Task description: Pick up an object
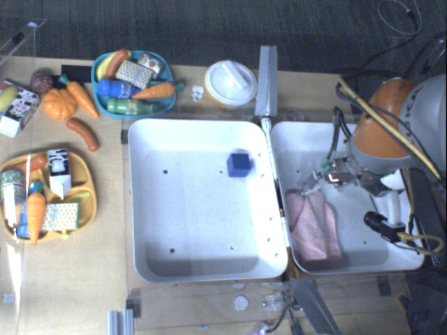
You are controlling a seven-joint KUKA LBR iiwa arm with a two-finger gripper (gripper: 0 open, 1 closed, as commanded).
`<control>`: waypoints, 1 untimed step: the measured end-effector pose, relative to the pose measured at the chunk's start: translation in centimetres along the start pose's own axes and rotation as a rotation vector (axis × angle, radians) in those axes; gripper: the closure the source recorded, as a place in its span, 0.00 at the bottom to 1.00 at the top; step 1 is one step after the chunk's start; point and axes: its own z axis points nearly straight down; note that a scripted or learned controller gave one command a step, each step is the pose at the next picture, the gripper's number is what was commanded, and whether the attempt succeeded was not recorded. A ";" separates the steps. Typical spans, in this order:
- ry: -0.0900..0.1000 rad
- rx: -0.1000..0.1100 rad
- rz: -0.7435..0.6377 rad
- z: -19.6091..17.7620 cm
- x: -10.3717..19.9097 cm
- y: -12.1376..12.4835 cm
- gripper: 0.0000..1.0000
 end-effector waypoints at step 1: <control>-0.003 -0.014 0.029 0.3 1.7 -5.2 0.00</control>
